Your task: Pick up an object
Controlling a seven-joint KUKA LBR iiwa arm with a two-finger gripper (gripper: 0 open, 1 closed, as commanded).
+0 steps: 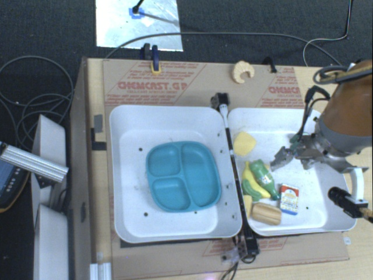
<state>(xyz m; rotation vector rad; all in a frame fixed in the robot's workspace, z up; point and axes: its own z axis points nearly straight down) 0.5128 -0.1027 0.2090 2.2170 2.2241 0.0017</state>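
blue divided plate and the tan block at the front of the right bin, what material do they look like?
Blue divided plate: probably moulded plastic, going by its uniform colour, soft sheen and rounded compartment ridges. Tan block: matte, with a darker brown edge; possibly wood or a foam toy bread. The view leaves that open.

Red print "CHEMCAST GP" on the brown cardboard sheet (169, 80) over the tabletop, left of centre, the same red print partly readable at the sheet's right, small red-and-white box (289, 199) with print too small to read
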